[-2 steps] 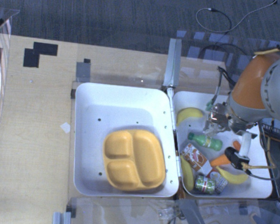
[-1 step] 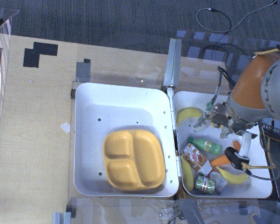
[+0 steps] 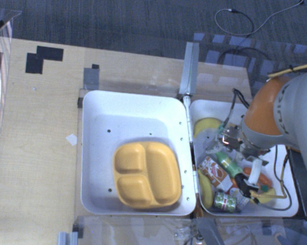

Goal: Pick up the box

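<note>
Arm low over right bin, wrist hiding jaws; cannot tell their state. Box lies flat among clutter near bin's left wall, beside green bottle, awkward to isolate.

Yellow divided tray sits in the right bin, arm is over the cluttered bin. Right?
Not quite. The camera view shows the yellow divided tray in the left bin, not the right one. The arm is indeed over the cluttered right bin.

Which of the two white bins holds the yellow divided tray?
The left bin holds the yellow divided tray; the right bin holds mixed clutter under the arm.
</note>
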`<state>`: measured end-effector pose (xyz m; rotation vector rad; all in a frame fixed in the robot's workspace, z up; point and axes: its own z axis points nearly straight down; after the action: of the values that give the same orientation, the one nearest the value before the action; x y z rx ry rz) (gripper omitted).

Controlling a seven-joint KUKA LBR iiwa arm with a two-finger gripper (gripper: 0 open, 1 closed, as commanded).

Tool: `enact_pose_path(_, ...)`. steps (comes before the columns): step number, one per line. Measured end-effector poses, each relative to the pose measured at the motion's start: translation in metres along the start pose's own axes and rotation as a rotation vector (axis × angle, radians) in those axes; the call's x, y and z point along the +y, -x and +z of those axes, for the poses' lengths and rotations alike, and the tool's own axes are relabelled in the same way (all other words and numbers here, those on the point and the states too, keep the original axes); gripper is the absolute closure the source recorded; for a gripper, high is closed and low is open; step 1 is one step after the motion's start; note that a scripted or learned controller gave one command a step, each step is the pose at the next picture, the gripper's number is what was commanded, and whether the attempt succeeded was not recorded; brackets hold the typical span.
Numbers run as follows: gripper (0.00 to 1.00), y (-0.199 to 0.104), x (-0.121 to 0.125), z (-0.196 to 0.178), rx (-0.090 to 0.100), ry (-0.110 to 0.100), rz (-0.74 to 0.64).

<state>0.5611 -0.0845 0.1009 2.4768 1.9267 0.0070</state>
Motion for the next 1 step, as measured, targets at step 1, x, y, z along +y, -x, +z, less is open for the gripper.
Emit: enact_pose_path(1, 0.0, 0.0058, 0.0554, 0.0129, 0.0, 0.005, 0.049)
